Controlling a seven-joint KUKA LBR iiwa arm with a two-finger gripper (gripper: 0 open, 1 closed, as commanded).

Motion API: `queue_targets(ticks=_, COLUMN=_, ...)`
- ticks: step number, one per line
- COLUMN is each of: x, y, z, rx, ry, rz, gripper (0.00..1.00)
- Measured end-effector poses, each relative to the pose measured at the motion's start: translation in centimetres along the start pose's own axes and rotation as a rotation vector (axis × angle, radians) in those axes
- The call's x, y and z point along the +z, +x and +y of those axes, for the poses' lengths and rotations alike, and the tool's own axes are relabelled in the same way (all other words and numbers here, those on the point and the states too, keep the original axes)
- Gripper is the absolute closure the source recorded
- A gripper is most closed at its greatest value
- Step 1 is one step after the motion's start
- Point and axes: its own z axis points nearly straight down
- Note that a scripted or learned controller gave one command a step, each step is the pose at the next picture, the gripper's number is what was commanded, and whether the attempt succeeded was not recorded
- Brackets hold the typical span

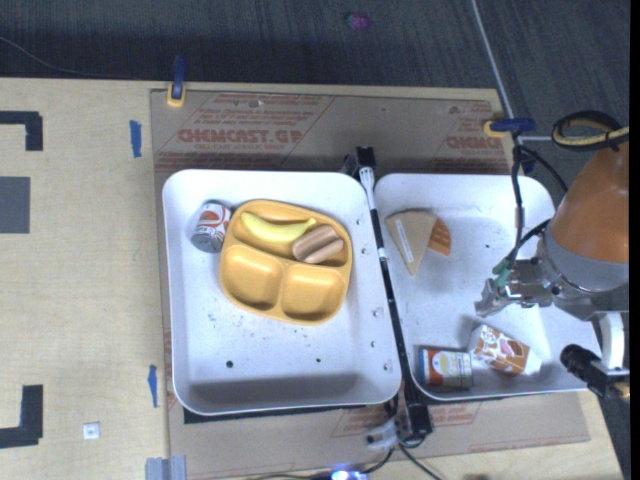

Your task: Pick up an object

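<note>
The right bin point(470, 208) holds a sandwich wedge point(418, 238) at its far left. A red and white can point(445, 367) lies on its side by the near edge. An orange and white carton point(503, 351) lies just right of the can. My gripper point(503, 294) hangs low over the right side of this bin, just above and beyond the carton, under the grey and orange arm point(598, 230). Nothing shows in its grasp.
The left bin point(200, 358) carries a yellow divided plate point(284, 261) with a banana point(272, 228) and a hot dog point(320, 245) in its far compartments. A small can point(210, 226) lies at the plate's left. A black divider point(381, 268) runs between the bins.
</note>
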Motion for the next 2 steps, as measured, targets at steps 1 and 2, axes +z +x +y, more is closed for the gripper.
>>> queue_targets(ticks=1, x=-1.29, y=9.98, z=5.98, rx=-0.002, ry=-0.002, rz=0.000, gripper=1.00)
queue_targets(ticks=2, x=-1.28, y=9.93, z=5.96, rx=-0.001, ry=-0.001, rz=-0.001, gripper=0.00)
